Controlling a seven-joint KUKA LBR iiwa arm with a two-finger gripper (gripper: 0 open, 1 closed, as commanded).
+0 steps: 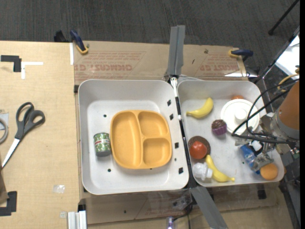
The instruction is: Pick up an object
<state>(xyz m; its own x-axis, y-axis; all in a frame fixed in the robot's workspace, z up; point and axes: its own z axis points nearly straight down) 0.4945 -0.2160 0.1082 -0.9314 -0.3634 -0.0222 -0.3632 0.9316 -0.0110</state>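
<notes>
The two bins [90, 142] looked like smooth white plastic. The yellow divided tray [141, 139] had a matt plastic finish. The bench [38, 166] was pale wood, with brown cardboard [119, 61] behind. The scissors [21, 128] had metal blades and black plastic handles.

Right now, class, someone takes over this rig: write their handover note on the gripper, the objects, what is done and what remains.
Gripper: low in the right bin, over a blue object beside an orange; finger state unclear.
Right bin also has two bananas, a purple fruit, a red fruit in a brown bowl and a white plate.
Left bin: yellow divided tray, small can.
Done: nothing visibly lifted.
Left: grasp and raise one object.
</notes>
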